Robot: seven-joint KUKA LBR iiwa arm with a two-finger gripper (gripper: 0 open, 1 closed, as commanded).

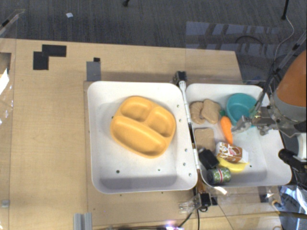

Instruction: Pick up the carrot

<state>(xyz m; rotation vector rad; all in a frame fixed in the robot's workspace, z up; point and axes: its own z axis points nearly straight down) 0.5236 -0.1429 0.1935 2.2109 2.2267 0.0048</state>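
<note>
The carrot is a small orange cone lying in the right bin, with its thick end toward the back. A teal bowl sits just behind it. My gripper reaches in from the right and hangs low over the bin, just right of the carrot's upper end and in front of the bowl. Nothing shows in its grasp. The orange band of the arm rises at the right edge.
The left bin holds a yellow divided plate. Around the carrot lie two tan cookies, a brown slab, a black item, a snack packet, a banana and a green can.
</note>
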